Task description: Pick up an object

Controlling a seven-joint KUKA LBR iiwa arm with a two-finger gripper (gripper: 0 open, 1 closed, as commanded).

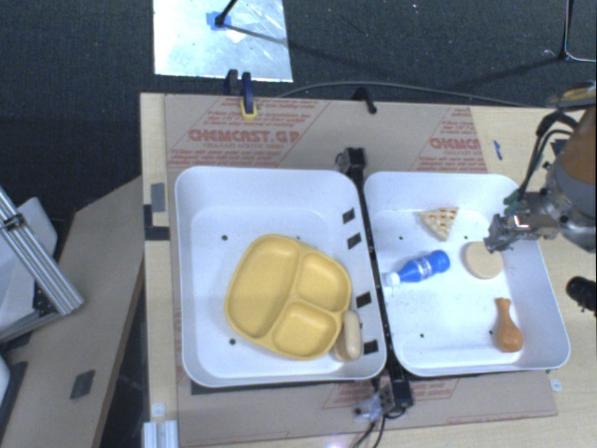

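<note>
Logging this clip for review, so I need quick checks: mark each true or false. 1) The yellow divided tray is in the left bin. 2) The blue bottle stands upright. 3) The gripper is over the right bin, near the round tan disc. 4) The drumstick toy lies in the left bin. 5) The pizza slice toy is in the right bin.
1) True: the yellow divided tray lies in the left bin.
2) False: the blue bottle lies on its side.
3) True: the gripper is over the right bin, by the round tan disc.
4) False: the drumstick toy is in the right bin.
5) True: the pizza slice toy is there.
</note>
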